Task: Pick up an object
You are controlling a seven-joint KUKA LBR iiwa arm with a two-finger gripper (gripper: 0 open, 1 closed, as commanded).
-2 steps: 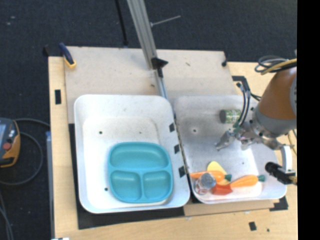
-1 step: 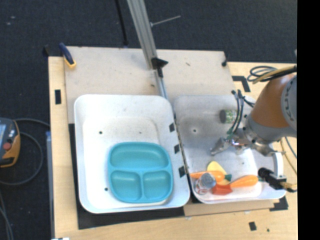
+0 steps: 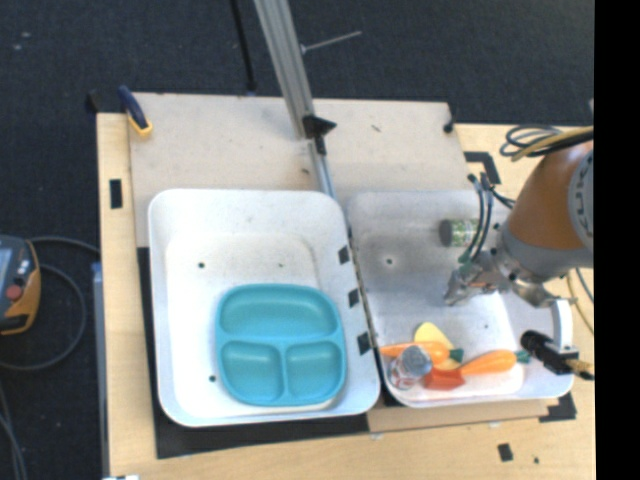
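Gripper hangs low over the middle of the right bin, arm coming in from the right; can't tell whether it is released or clenched, too small and dark, and nothing visible in it. Pickable stuff sits along that bin's near edge: orange carrot-like piece, yellow piece, red piece, a round greyish item, all bunched together, plus a small green-white can by the far wall beside the arm. Left bin holds a blue divided tray.

Light wooden bench, two white bins side by side, left bin, right bin
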